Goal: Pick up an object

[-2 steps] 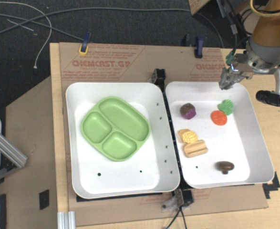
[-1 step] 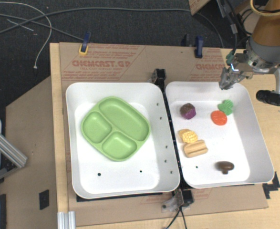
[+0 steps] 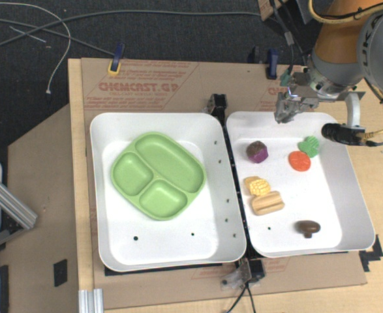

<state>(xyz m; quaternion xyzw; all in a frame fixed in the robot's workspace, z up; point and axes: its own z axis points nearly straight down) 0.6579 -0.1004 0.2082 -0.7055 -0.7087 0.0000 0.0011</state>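
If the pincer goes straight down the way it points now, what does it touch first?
Probably the bare floor of the right bin near its back rim. The pincer hangs above that rim. The purple object lies nearest but to one side, so it looks missed. Depth is hard to judge from this slant.

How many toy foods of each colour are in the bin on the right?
Purple: 1, a plum-like piece
Red with green top: 1, a tomato-like piece
Yellow: 1, corn
Tan: 1, bread-like piece
Brown: 1, mushroom-like piece
Total: 5
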